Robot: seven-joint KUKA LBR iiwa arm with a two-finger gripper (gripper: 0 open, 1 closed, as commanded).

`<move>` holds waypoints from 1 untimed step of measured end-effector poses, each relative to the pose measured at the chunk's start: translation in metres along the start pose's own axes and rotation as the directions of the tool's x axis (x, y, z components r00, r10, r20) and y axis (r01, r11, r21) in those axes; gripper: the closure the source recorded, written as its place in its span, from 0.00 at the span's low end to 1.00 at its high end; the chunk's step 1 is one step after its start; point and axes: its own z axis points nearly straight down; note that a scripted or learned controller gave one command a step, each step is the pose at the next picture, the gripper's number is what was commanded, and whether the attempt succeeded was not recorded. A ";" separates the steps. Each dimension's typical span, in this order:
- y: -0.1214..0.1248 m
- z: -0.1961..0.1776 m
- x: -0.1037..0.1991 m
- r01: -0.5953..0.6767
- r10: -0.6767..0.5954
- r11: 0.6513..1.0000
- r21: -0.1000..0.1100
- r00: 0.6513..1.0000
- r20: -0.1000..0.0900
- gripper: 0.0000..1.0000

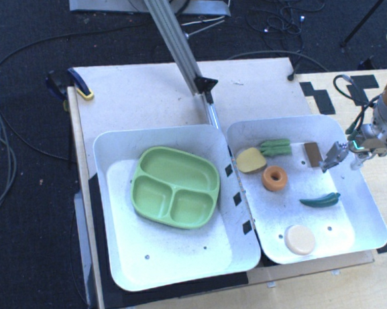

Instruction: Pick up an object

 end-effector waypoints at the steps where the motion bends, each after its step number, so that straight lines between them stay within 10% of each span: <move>1: 0.001 -0.001 0.000 0.000 0.000 1.000 -0.002 1.000 0.001 0.00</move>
